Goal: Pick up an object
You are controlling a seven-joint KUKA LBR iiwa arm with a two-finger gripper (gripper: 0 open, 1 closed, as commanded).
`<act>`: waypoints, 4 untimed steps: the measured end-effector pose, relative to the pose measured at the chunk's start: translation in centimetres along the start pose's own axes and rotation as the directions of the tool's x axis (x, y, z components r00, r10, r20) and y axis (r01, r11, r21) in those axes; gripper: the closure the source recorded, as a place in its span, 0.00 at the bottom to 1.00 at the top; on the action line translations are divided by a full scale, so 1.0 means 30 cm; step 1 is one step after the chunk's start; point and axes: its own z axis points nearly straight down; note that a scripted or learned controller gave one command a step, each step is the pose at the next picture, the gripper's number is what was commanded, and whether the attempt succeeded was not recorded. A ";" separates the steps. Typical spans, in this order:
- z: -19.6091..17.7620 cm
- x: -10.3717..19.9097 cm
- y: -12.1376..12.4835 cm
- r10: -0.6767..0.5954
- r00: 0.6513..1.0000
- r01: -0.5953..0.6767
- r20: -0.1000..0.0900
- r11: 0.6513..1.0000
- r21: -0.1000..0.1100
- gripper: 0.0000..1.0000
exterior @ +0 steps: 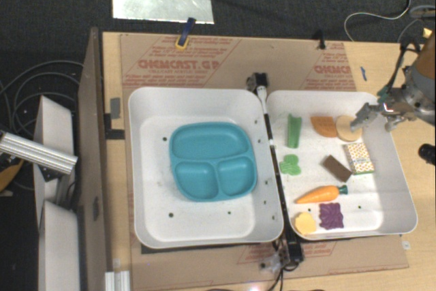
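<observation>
Gripper is hovering just right of the round cookie; I cannot tell, perhaps, its opening.

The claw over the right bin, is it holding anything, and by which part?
Cannot be told. The claw sits above the tan disc, too blurred to show a hold.

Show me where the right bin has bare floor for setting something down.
In the right bin, bare floor lies right of the carrot and purple piece, below the patterned block. The upper part is crowded: green stick, orange wedge, gripper.
</observation>
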 end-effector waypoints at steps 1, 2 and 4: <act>0.142 0.169 0.160 -0.007 1.000 0.007 -0.001 1.000 -0.002 0.00; 0.362 0.336 0.276 -0.002 1.000 0.002 0.001 1.000 -0.013 0.00; 0.335 0.335 0.281 -0.004 1.000 0.004 0.010 1.000 -0.026 1.00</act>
